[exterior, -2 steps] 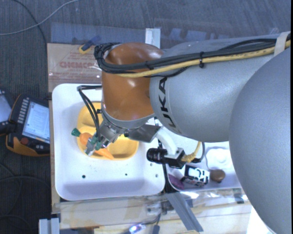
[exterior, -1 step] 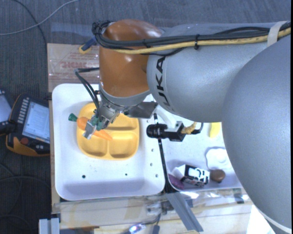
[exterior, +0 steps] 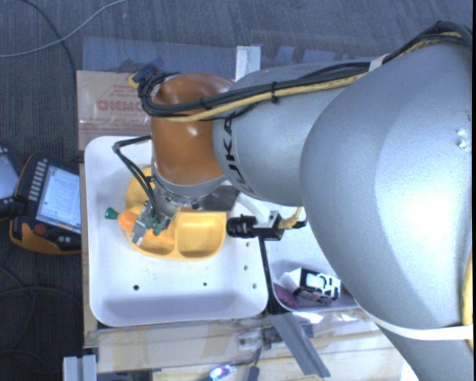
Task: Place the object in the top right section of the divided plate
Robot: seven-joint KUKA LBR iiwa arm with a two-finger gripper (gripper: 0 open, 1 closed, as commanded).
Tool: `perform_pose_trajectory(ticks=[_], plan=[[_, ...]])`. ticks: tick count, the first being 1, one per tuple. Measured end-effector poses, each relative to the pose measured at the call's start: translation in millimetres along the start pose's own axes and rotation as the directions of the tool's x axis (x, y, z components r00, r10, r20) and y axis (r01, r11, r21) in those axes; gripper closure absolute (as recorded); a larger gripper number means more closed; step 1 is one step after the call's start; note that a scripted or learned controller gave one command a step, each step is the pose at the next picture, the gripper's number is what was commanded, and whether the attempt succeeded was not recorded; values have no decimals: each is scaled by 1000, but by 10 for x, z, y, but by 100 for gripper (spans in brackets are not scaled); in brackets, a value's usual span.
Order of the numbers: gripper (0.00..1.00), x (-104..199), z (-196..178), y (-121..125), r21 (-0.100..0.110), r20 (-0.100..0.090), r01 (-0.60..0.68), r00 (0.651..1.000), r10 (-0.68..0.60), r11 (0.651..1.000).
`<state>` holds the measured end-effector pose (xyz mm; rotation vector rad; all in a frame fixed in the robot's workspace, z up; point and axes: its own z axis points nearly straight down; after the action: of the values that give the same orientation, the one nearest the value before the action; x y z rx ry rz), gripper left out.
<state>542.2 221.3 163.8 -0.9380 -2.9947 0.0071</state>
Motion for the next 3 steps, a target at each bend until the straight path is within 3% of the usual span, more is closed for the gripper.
perform_pose_trajectory(ticks=[1,2,3], plan=[[100,-227,504,-319,-16,13,208,978,-207,978],[100,-82,531,-729,-72,60,121,991,-117,990],[100,-463,531,-651,-56,49,274,961,-272,960]])
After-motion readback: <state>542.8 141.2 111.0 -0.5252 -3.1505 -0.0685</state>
